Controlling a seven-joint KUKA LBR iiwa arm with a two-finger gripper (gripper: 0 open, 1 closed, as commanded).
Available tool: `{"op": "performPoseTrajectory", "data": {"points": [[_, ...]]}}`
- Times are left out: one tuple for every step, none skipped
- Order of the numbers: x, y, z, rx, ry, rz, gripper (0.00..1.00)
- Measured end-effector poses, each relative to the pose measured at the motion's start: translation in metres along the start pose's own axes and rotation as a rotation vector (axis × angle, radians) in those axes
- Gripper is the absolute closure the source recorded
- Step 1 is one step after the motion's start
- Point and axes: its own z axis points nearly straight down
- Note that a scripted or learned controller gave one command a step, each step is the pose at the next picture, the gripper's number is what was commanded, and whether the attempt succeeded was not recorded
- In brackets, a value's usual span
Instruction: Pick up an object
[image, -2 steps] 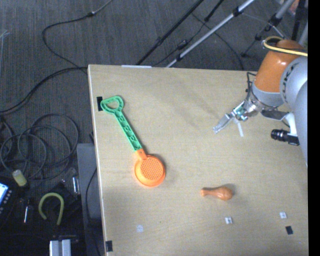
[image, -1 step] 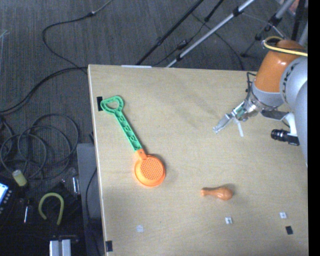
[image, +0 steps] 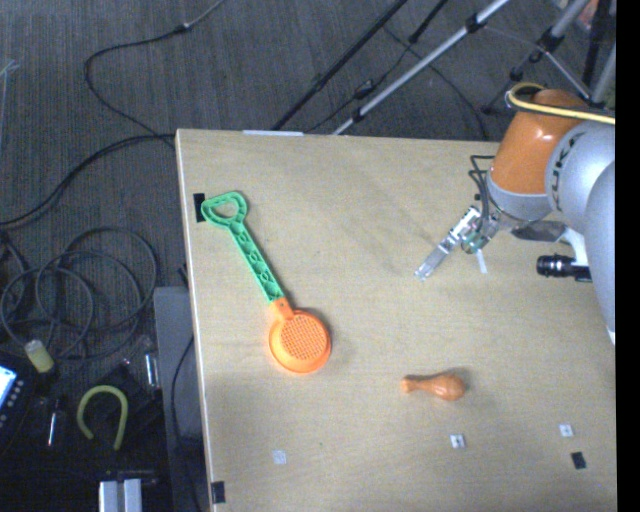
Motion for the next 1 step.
{"op": "performPoseTrajectory", "data": {"points": [[0.0294,0.0171,0.0002,-0.002,0.0,-0.327,0.0]]}}
